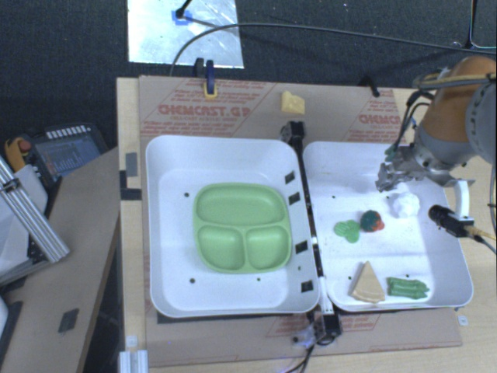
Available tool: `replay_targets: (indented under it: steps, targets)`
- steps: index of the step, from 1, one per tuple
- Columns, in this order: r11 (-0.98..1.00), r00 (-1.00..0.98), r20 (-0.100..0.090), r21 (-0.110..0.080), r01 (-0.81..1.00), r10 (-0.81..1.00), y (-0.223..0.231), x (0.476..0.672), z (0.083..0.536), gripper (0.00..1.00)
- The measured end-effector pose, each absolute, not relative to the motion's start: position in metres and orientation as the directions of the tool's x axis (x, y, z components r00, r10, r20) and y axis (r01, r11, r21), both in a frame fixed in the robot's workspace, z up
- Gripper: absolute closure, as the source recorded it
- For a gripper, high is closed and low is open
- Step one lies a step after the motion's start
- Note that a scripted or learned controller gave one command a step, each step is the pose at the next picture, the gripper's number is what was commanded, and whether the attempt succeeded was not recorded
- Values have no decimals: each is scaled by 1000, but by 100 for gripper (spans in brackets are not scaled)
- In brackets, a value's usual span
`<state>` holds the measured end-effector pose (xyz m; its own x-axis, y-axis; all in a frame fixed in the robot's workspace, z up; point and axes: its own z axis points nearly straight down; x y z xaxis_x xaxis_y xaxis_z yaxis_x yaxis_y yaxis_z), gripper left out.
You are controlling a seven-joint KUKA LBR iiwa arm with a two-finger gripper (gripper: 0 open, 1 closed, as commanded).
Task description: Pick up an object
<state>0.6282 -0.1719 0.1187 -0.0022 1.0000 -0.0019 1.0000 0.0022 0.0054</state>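
Note:
The right bin (342,169) holds several small things. A white crumpled lump (404,203) lies near its right side. A dark green ball with a red patch (373,221) sits beside a light green piece (347,230) in the middle. At the front lie a tan wedge (366,283) and a green ridged piece (408,287). My gripper (390,177) hangs low over the back right of this bin, just up and left of the white lump. Nothing shows between its fingers.
In the left bin (167,177) rests a light green divided plate (241,227). A yellow block (293,102) lies on the cardboard behind the bins. A blue and yellow clamp (208,78) stands at the board's back edge. The arm (458,123) comes in from the right.

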Motion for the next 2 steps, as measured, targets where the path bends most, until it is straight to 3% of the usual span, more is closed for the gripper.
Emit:
replay_targets:
  steps: [2]
  targets:
    - [4,-4,-2,9,1000,1000,-173,632,240,100]
